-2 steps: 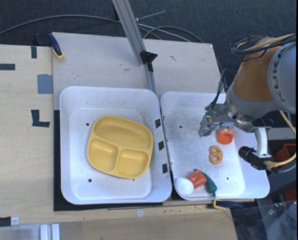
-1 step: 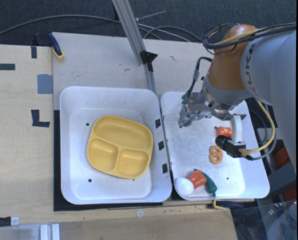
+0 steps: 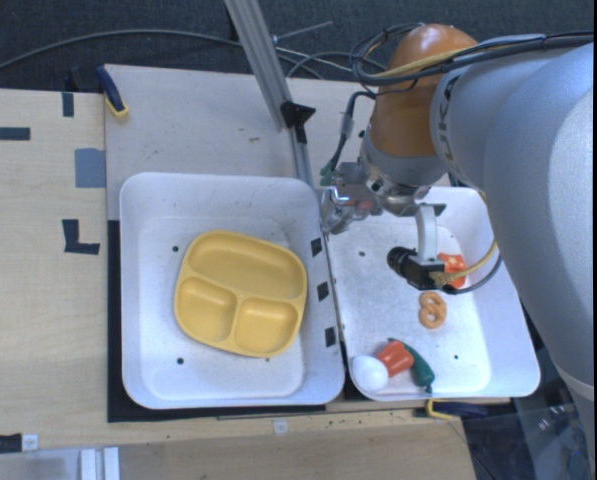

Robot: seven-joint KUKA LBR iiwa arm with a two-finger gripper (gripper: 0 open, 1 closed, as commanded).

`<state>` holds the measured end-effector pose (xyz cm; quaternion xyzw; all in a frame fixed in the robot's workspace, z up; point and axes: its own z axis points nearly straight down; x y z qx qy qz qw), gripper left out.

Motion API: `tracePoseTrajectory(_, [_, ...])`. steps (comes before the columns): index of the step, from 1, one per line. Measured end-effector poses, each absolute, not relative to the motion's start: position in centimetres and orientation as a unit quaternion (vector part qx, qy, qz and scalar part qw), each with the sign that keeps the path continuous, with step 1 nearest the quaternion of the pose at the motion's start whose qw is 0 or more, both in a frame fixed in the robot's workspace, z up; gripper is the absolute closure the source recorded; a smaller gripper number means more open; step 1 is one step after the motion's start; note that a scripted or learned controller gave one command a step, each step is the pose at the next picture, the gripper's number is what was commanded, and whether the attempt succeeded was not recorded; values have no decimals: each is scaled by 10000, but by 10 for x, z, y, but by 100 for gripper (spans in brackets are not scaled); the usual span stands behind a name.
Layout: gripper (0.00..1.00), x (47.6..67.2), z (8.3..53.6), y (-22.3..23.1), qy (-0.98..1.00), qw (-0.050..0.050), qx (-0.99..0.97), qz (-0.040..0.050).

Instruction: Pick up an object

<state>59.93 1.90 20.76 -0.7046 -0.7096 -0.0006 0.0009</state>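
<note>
The grey arm [image 3: 498,118] reached in from the right and covered the far side of the right bin [image 3: 478,373]. The left bin [image 3: 138,268] held one thing, a yellow divided plate [image 3: 240,293], lying flat near its middle. It looked like stiff, light plastic. Being wide and shallow, it would probably have to be taken by a raised rim or a divider ridge.

The smaller candidates lay in the right bin. A red-and-green piece [image 3: 406,360] and a white ball [image 3: 369,372] sat touching at the near edge, and a small pretzel [image 3: 432,310] lay apart, nearer the middle. All seemed light. The ball would likely roll or slip; the pretzel offered the easiest pinch across its width.

The gripper [image 3: 336,211] hung over the right bin's far left corner, beside the wall shared by the bins. I could not tell how wide it stood, and nothing showed in its grasp.
</note>
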Motion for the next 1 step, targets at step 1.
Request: tracePoseTrajectory(1, [100,622,204,69,-7095,8,-7047,-5])
